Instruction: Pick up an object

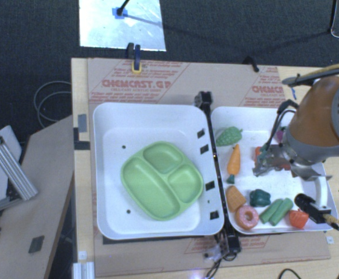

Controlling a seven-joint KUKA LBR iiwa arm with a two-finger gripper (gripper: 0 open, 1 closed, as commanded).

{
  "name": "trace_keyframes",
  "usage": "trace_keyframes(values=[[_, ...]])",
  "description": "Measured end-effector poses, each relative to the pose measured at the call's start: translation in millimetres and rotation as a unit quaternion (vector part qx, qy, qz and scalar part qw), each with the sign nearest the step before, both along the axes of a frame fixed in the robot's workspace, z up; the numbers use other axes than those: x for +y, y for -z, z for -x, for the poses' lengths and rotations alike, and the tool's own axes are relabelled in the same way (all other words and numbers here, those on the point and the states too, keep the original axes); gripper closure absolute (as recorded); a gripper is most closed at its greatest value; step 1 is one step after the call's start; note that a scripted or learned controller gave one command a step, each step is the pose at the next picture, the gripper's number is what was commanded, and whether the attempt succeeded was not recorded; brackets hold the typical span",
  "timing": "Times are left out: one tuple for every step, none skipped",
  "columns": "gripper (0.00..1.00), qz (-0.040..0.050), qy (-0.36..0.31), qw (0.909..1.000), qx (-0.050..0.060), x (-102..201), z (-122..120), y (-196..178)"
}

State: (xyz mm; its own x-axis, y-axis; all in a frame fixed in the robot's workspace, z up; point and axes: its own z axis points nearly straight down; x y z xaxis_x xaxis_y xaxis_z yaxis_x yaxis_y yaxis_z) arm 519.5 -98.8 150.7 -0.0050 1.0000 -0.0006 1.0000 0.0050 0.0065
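Note:
My gripper [264, 164] hangs low over the middle of the right bin [248, 121], just right of an orange carrot [234, 159]. A small red piece [258, 153] lies right beside the fingertips, too hidden to tell whether it is touched. A green leafy vegetable [228, 136] lies at the bin's back left. Along the front lie an orange chunk [235, 197], a pink donut [248, 217], a dark green piece [260, 197], two green pods [277, 210] and a red tomato-like piece [299, 218].
The left bin [108, 127] holds a green divided plate [161, 180]. A black divider strip [211, 156] runs between the bins. The arm's orange band and grey wrist cover the right bin's right side.

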Motion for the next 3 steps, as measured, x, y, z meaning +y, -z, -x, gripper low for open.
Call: trace_keyframes(values=[[1.00, 0.0002, 0.000, 1.0000, 0.000, 1.1, -1.2, -43.2], [1.00, 0.0001, 0.000, 1.0000, 0.001, 1.0, -2.9, -75.7], [1.00, -0.0008, -0.003, 1.0000, 0.002, 62.2, -8.3, -80.4]])
